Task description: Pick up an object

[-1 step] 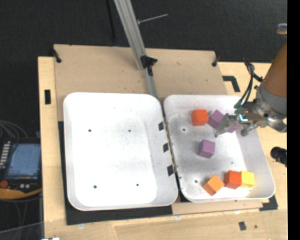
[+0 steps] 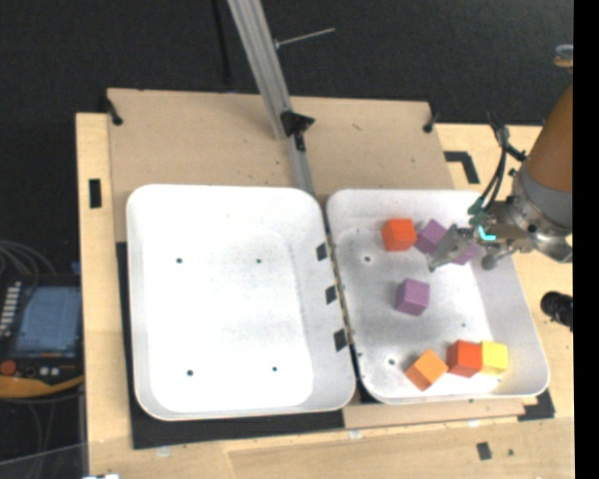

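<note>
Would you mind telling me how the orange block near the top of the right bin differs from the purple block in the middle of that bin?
The orange block is orange; the purple block is purple. The orange block lies toward the far side of the right bin, beside another purple piece, while the purple block sits alone near the centre. The orange block is nearer the gripper. Both look like small cubes of similar size resting on the bin floor.
</note>
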Available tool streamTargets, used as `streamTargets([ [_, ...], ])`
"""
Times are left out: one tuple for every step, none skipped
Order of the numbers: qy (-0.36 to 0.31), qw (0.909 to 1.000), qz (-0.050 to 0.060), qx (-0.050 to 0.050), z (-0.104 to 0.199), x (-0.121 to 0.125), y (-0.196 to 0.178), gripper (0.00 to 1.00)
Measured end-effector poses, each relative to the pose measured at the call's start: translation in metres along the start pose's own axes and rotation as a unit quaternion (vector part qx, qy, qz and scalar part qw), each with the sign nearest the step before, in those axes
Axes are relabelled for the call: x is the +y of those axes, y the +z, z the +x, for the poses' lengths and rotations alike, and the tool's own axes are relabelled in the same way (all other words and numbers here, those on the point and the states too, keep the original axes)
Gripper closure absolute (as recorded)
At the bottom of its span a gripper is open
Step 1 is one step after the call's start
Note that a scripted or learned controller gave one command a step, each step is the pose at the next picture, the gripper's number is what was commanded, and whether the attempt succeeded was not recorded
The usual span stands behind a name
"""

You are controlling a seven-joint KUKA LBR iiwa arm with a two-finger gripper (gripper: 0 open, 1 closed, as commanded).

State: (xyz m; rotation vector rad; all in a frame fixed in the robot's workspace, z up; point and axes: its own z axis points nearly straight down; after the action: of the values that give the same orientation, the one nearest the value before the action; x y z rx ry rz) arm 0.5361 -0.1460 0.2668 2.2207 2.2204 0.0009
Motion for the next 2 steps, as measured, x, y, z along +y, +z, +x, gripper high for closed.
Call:
streamTargets([
  [0.001, 1.0, 0.003, 0.0, 0.0, 0.003, 0.063, 0.0],
  [0.001, 1.0, 0.003, 0.0, -0.009, 0.005, 0.119, 0.0],
])
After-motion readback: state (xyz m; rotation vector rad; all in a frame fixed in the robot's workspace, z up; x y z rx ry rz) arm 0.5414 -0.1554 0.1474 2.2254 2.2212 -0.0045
